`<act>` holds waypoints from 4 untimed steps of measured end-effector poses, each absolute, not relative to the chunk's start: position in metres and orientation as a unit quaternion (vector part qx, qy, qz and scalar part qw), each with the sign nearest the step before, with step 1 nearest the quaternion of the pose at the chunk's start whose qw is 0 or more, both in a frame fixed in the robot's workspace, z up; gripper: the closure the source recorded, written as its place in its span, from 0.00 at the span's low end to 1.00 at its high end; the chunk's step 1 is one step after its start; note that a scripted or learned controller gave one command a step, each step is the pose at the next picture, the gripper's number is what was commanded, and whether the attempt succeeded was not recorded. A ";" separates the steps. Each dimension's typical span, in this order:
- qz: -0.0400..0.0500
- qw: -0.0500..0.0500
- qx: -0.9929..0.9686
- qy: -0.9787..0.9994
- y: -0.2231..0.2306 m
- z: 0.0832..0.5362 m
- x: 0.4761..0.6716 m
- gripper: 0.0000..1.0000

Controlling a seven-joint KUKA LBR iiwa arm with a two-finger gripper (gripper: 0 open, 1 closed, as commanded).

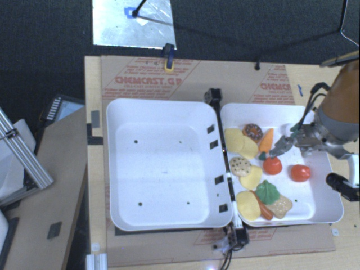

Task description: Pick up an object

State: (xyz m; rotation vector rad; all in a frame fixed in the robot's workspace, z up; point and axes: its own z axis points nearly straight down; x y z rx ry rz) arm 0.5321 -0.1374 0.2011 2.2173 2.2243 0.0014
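The right bin [320, 204] holds several toy foods. An orange carrot [265, 140] lies beside a sprinkled donut [253, 131] and yellow chips [238, 142]. One red tomato [272, 166] sits mid-bin and a second [300, 172] lies to its right. Toward the front are a cookie [240, 165], a green leafy piece [268, 191] and a cracker [280, 207]. My gripper [277, 148] slants in from the right, its tip low between the carrot and the nearer tomato, just above the tomato. Nothing visibly hangs from it.
The left bin [163, 162] lies beside the right one, with black clips [216, 145] along the shared wall. Both rest on a cardboard sheet [146, 77]. A shiny metal plate [132, 16] lies behind the bench. Cables [315, 94] trail from the arm.
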 end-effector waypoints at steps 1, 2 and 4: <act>0.001 0.001 0.705 0.709 -0.094 0.093 0.539 0.00; 0.003 0.004 0.706 0.708 -0.097 0.110 0.541 1.00; 0.005 0.006 0.707 0.708 -0.092 0.088 0.526 1.00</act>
